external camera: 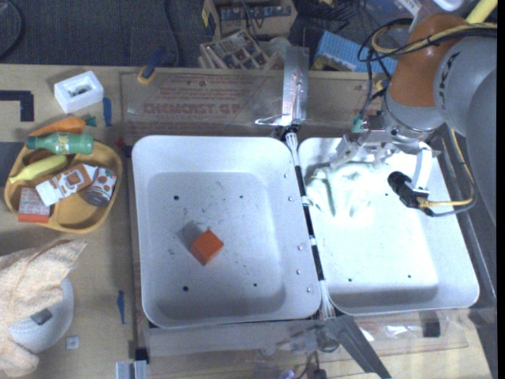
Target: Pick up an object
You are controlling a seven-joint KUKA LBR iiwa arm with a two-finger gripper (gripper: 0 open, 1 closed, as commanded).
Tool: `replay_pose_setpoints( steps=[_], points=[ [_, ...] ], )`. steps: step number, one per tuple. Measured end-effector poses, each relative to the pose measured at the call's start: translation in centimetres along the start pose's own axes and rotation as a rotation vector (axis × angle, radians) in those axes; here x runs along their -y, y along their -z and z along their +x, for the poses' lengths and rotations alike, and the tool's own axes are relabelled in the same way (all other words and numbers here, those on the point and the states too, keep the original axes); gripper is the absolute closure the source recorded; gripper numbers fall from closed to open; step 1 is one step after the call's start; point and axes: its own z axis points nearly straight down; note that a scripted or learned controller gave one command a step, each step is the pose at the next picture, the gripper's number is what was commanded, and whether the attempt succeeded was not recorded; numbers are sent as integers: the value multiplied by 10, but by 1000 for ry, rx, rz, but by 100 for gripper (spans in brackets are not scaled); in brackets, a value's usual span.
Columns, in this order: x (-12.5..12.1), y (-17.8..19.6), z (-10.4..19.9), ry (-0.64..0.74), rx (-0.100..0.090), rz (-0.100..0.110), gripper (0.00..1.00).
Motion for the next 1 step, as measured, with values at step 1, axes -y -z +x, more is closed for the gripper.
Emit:
replay_pose_setpoints(
  steps=[1],
  points=[
    [3, 3, -86, 21, 3, -4, 0]
  ],
)
